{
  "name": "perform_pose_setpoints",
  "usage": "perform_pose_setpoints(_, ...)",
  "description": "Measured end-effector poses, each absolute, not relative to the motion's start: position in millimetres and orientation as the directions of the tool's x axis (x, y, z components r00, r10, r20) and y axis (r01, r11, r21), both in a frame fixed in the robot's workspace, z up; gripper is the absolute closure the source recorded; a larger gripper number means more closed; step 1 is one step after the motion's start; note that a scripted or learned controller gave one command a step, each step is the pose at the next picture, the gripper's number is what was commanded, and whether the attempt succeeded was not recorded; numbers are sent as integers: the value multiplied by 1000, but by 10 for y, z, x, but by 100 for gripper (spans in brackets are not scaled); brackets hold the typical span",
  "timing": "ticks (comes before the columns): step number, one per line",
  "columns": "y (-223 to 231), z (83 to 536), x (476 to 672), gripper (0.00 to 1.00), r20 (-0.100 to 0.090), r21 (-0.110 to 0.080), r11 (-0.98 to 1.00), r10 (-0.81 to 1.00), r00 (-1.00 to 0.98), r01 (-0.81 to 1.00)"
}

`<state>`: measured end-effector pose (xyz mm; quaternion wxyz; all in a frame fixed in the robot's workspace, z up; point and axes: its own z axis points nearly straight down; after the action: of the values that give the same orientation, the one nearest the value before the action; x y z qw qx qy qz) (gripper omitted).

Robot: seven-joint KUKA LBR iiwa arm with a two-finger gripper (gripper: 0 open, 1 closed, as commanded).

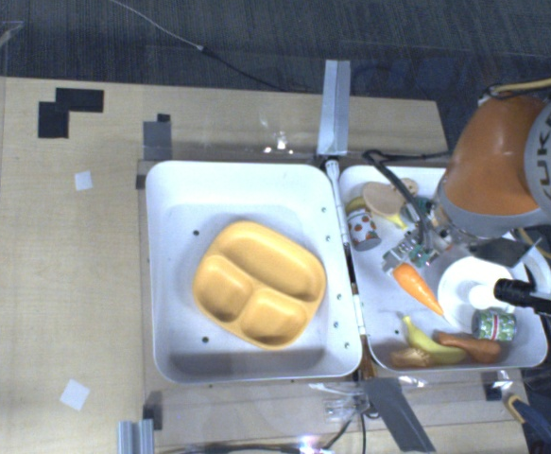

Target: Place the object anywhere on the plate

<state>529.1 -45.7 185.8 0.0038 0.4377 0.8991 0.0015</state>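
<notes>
Bright, even overhead light. The white bins look nearly washed out, with glare spots on the clear sheet behind them. Soft shadows pool under the yellow plate. Small items at right seem slightly blurred.

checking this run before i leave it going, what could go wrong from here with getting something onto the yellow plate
1. The gripper hangs over a crowded right bin: the carrot, banana and small can lie close together, so a grasp may miss or catch a neighbour.
2. The plate sits in the left bin, so anything picked must cross the wall between the bins and might slip on the way.
</notes>
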Motion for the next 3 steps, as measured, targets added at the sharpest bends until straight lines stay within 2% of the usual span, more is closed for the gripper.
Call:
perform_pose_setpoints(1, 201, 2123, 6021, 100, -6, 8, 770, 638, -770, 638)
perform_pose_setpoints(2, 1153, 1848, 6097, 100, -2, 6, 757, 654, -757, 654)
perform_pose_setpoints(3, 2080, 1165, 6127, 100, -5, 16, 674, 739, -674, 739)
